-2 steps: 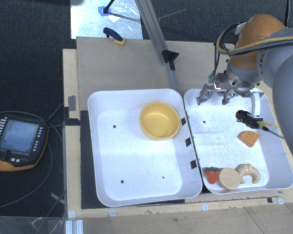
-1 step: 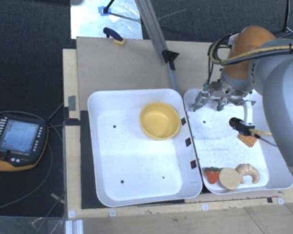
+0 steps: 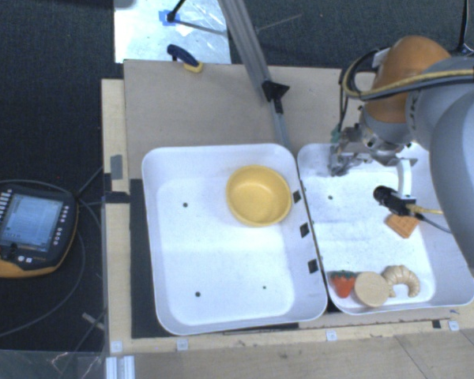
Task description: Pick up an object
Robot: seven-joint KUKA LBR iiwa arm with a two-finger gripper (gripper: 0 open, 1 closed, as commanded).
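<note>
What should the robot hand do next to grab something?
Probably move toward the near end of the right bin. The hand sits at the far end over bare floor, while the croissant, disc and orange wedge lie nearer.

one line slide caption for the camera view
KUKA arm's gripper hovers at the right bin's far edge; yellow bowl sits in the left bin, toy foods along the right bin's near edge.

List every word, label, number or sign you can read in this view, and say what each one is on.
No text can be read anywhere in the view.
The teach pendant has a lit screen and a column of keys, but any writing on them is too small and blurred to read.
The two white bins, the yellow bowl and the grey arm carry no visible lettering.
</note>
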